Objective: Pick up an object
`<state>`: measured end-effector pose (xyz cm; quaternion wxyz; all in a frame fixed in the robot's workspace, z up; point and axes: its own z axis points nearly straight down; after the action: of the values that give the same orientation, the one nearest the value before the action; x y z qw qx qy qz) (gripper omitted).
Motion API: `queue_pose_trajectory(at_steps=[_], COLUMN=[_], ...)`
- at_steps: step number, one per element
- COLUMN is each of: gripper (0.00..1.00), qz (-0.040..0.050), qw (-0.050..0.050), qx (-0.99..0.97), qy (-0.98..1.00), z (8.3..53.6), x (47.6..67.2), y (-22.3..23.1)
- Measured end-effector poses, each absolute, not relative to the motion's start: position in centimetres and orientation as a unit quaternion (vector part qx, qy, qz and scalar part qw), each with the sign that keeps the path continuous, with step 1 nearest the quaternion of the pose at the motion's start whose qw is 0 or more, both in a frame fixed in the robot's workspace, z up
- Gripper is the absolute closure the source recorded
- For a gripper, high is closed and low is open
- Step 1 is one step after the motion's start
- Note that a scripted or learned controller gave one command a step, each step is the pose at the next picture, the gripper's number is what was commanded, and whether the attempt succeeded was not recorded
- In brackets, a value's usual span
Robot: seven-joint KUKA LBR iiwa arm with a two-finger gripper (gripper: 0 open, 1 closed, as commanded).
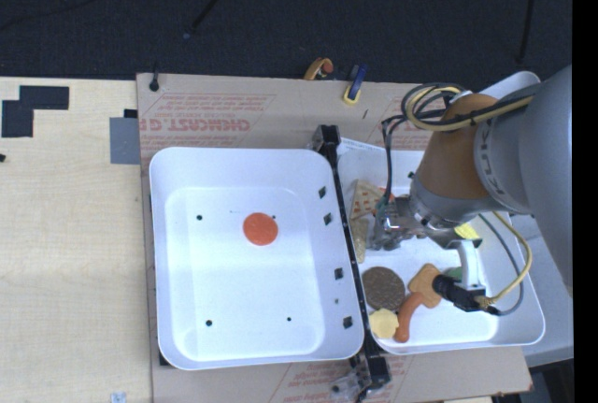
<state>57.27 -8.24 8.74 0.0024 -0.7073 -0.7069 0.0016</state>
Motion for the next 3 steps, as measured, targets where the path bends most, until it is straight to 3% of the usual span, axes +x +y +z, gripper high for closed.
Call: queue_pose_trajectory(at_steps=[1, 2, 3], gripper=[1.00, 1.00, 1.00], qz=[0.0009, 0.0000, 0.0004], qw=[0.002, 0.000, 0.000], qx=[-0.707, -0.708, -0.708], qy=[-0.707, -0.707, -0.707], z=[8.8, 8.8, 8.8], x=[53.8, 53.3, 55.7], y=[-8.0, -8.2, -11.6])
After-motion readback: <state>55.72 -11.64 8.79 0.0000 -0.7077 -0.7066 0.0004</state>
